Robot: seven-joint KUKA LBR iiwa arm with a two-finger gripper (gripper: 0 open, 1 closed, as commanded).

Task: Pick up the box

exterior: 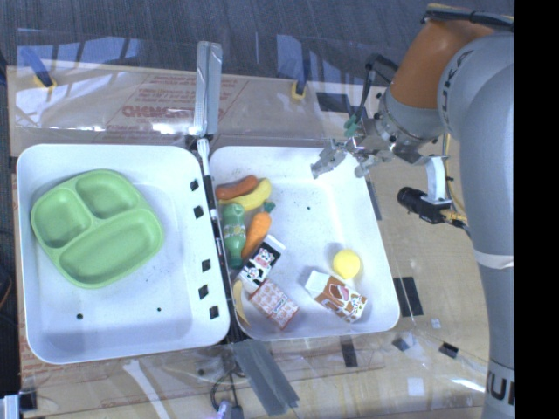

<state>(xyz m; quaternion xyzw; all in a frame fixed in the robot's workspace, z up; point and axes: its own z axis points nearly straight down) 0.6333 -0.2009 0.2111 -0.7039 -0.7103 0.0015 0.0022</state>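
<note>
Three small boxes lie in the front of the right bin [376,225]: a black-and-white carton [260,265], a red-and-white checked box [275,305] and an orange-brown carton [340,297]. My gripper [342,165] hangs over the bin's back right corner, well behind the boxes. It is open, with nothing between its fingers. The grey arm with its orange band [437,46] comes in from the upper right.
A yellow ball [347,263] sits just behind the orange-brown carton. A banana [251,196], a carrot [256,230] and a green bottle [233,230] crowd the right bin's left side. The left bin [52,326] holds a green divided plate [96,227].
</note>
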